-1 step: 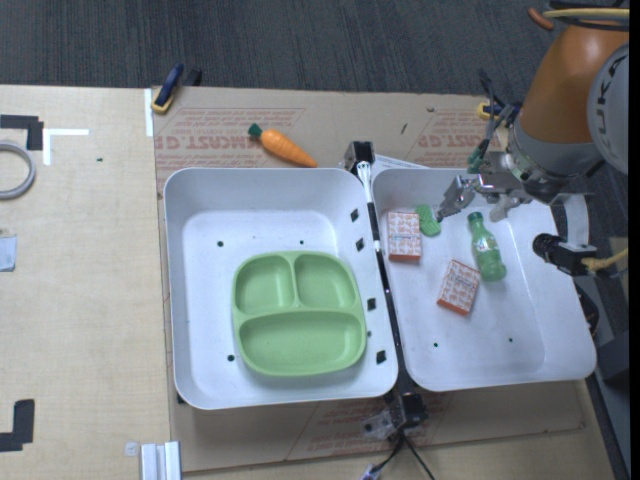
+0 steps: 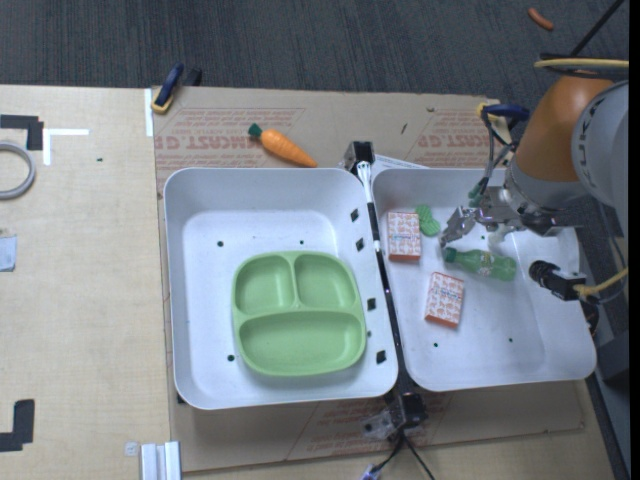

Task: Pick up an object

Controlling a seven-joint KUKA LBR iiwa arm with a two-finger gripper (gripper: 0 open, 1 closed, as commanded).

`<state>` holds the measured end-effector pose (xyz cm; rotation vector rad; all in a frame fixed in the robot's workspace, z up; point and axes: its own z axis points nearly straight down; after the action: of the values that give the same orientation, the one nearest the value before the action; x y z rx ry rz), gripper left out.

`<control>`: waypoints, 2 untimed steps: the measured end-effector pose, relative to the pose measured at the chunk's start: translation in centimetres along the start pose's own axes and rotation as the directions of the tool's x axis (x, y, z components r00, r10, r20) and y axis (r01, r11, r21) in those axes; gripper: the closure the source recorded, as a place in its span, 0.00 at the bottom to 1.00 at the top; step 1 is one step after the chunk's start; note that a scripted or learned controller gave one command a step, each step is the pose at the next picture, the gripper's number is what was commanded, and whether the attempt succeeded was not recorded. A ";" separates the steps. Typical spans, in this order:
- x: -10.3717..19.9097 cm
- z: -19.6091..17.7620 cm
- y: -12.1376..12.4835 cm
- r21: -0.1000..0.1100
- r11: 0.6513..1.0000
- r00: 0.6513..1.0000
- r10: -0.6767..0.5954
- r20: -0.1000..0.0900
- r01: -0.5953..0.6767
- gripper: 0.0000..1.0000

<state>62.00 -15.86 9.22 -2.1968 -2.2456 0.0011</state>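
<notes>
Down-left of the pincer (image 2: 462, 230) a red patterned card packet (image 2: 445, 299) is lying flat; a clear green plastic bottle (image 2: 482, 263) is lying just beneath its spread-apart fingers; another red packet (image 2: 404, 236) and a small green piece (image 2: 429, 220) are sitting leftward in the right white bin (image 2: 520, 363).

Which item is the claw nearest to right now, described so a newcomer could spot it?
Start at the right bin, the one without the green plate. Near its upper middle, just below the claw, lies a green bottle on its side. Its neighbours are two flat orange-and-white packets and a small green lump; it alone is long and translucent.
</notes>
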 end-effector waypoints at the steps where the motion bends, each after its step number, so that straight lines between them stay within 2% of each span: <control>1: 4.9 -1.5 -10.3 0.001 0.997 0.997 0.080 -0.001 -0.080 0.00; 2: 4.9 -2.4 -10.2 -0.001 0.997 0.997 0.082 0.000 -0.082 1.00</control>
<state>51.68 -11.23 11.67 -2.2874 -2.1536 0.0000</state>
